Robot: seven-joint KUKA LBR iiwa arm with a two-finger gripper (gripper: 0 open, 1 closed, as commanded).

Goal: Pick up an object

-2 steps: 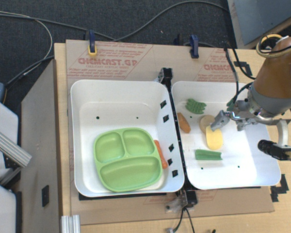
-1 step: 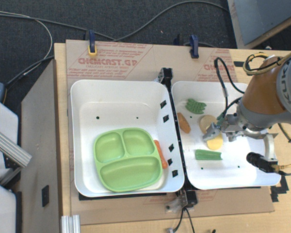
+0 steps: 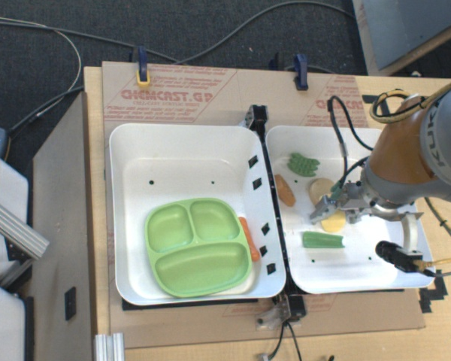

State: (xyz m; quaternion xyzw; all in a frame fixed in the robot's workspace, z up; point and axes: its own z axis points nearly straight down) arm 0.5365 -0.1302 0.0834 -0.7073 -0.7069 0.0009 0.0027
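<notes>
Surroundings: dark carpeted floor around a board-topped desk.

Floor (image 3: 210,13): dark grey carpet, upper frame. Cables (image 3: 52,32): thin, pale, trailing over the carpet at upper left and upper centre. Desk (image 3: 98,201): grey-brown, centre. Cardboard sheet (image 3: 203,89): tan, red lettering, laid on the desk; held at its far edge by a yellow clamp (image 3: 142,68) and a blue clamp (image 3: 301,72). Grey panel (image 3: 406,13): leaning, upper right corner. Pale metal rail (image 3: 11,224): left edge. Light: even, soft shadows.
</notes>
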